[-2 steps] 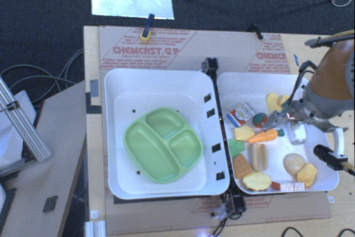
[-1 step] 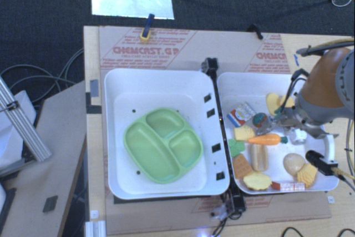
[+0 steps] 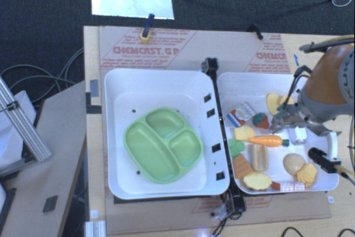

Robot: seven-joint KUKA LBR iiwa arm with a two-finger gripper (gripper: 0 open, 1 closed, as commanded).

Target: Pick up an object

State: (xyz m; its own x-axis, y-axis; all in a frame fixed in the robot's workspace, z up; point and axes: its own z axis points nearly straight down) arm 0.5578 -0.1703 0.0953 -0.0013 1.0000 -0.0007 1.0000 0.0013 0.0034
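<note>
Gripper (image 3: 279,121) hung over the right bin (image 3: 233,86); I couldn't tell its state. Just below it I saw the carrot (image 3: 265,141) lying with its long axis left-right, green top pointing right. Left bin (image 3: 119,86) held a green tray (image 3: 162,145).

Crowded toys (image 3: 265,141) around end effector (image 3: 280,120)

light: even, bright | glare: white bins (image 3: 166,80) | focus: slightly soft
</note>
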